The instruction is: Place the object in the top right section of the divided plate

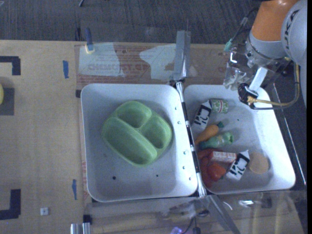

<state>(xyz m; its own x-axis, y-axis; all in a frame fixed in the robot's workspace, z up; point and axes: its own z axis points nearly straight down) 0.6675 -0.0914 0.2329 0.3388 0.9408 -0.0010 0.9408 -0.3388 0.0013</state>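
Note:
A green divided plate (136, 139) lies tilted in the left bin (97, 179); it has one long section and two smaller ones. The loose objects sit in the right bin (280, 145): a green and white can (219, 106), a black and white carton (203, 115), a carrot (207, 132), a green bottle-shaped item (217, 141), a red box (223, 156), a red round item (214, 172), a second black and white pack (239, 165) and a tan disc (258, 163). My gripper (234, 78) hangs over the right bin's far edge, above and right of the can, open with nothing in it.
A metal divider strip (181, 62) runs between the bins at the back. The grey arm with its orange band (275, 13) and a yellow cable (273, 103) cross the right bin's far right corner. Blue tape marks (65, 68) dot the bench on the left.

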